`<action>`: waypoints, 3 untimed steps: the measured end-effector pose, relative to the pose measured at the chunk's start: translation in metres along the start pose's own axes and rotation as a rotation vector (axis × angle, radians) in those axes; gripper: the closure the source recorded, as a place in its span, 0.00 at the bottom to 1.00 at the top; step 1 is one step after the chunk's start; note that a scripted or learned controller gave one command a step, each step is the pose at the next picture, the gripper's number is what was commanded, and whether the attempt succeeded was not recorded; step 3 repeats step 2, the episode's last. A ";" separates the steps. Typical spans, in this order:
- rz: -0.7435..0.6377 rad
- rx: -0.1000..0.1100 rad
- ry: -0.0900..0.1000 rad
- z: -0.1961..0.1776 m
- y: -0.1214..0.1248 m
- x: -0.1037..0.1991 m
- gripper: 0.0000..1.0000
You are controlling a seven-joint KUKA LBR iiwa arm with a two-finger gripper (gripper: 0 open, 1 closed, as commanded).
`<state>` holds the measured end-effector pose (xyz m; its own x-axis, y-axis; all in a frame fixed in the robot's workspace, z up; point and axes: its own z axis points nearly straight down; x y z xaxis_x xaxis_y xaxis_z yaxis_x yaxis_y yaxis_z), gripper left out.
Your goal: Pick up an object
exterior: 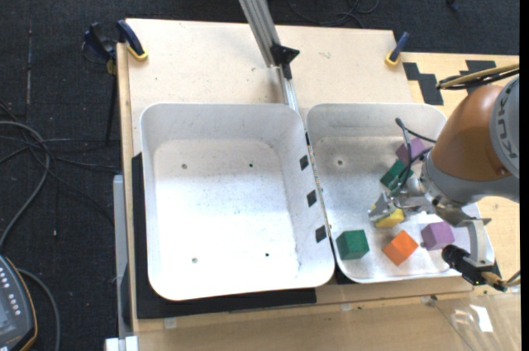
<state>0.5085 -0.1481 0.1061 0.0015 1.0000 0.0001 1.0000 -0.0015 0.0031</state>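
In the right bin, toward the lower right of the frame, lie several small objects. A yellow piece sits right under the gripper, touching or nearly touching its metal tip; whether the fingers are apart or closed on it cannot be told from this angle. Just above the gripper lie a dark green block and a light purple block, close together and partly covered by the arm. Below the gripper, an orange cube rests near the bin's lower rim, with a purple cube just to its right and a green cube to its left, by the bin's lower left corner. The arm, with its orange band, enters from the right edge of the frame and bends down over these 6 objects. The left bin fills the centre left of the frame, touching the right bin along 1 shared side.
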 end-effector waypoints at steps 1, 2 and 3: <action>-0.011 -0.005 0.001 -0.093 0.015 0.076 1.00; -0.011 0.006 0.004 -0.088 -0.016 0.183 1.00; -0.011 0.006 0.004 -0.088 -0.016 0.183 1.00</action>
